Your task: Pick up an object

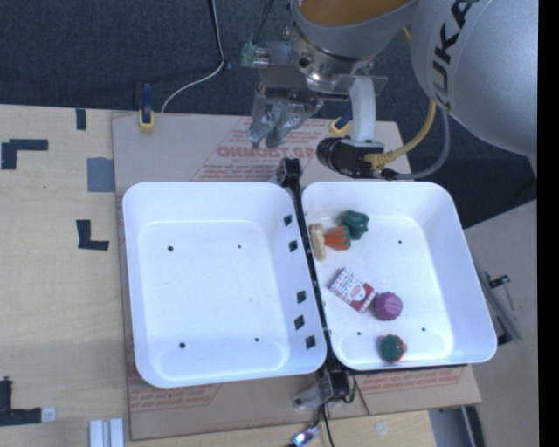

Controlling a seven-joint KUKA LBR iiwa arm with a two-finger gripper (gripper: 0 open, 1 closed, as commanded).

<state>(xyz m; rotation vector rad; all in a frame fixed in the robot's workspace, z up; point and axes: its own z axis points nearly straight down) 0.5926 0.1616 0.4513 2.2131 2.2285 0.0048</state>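
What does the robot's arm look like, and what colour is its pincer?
The arm is big, round and shiny grey, with black letters on its side and an orange band near the top. Its pincer is small, grey metal. A yellow cable and thin wires run beside it.

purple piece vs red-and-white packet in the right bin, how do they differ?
Shape: the purple piece is rounded and lumpy; the red-and-white packet is flat and roughly rectangular.
Colour: the purple piece is one solid colour; the packet is red with white patterned areas.
Place: the packet lies nearer the divider; the purple piece sits just to its right, close or touching.
Both rest on the floor of the right bin.
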